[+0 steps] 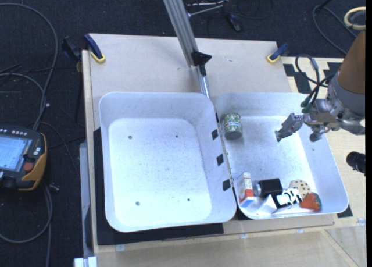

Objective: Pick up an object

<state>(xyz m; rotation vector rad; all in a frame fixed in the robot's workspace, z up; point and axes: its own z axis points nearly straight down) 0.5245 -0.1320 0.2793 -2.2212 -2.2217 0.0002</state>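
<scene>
My gripper point(296, 136) hangs over the upper right part of the right bin point(264, 109), open, with nothing between its fingers. A small green-labelled can point(232, 125) stands at that bin's upper left, well to the left of the gripper. Along the bin's front edge lie a white and red carton point(246, 188), a black box point(269, 187), a black and white object point(285, 199), a pale dotted disc point(299, 185) and a red strawberry-like piece point(312, 202). They are all below the gripper and apart from it.
The left bin point(116, 114) sits beside the right one, sharing a middle rim with black clips point(220, 158). A slanted metal pole point(180, 18) reaches down to the bins' back junction. A handheld pendant point(20, 158) lies off the bench at left.
</scene>
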